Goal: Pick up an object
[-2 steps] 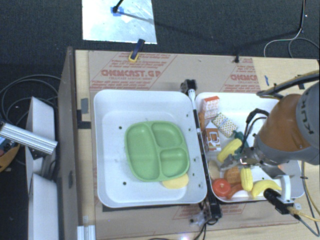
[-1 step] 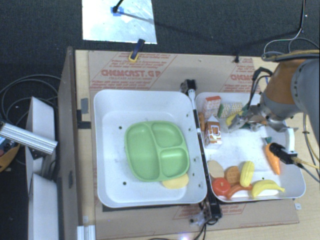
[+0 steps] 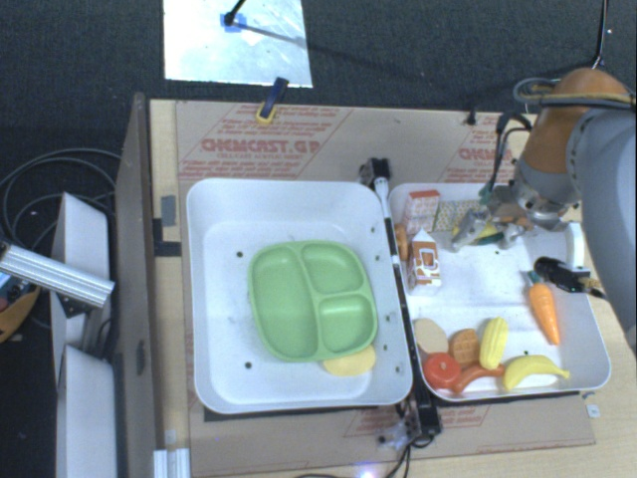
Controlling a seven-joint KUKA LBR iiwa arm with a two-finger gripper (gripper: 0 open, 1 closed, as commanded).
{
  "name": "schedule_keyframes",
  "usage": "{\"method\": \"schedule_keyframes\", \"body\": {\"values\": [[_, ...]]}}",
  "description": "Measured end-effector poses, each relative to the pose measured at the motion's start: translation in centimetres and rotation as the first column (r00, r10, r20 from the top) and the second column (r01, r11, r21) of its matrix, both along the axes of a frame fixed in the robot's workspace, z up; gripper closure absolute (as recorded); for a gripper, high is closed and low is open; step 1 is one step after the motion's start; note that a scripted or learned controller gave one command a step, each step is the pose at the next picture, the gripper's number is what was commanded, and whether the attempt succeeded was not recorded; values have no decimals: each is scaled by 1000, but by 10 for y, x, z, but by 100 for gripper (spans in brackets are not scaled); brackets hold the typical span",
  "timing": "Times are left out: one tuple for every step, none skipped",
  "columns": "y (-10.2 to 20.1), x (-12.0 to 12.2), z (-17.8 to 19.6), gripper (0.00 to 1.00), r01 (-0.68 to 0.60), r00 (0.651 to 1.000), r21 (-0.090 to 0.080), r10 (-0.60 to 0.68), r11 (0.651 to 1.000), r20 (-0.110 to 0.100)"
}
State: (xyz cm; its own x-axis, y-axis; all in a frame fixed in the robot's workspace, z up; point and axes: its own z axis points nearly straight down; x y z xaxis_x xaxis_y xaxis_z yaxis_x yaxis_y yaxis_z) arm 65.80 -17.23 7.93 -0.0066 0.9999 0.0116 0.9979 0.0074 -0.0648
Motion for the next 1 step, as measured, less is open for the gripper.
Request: {"method": "schedule_keyframes", "body": {"values": [[-26,13,127,0,6,997,-17,-5,1000,81]]}}
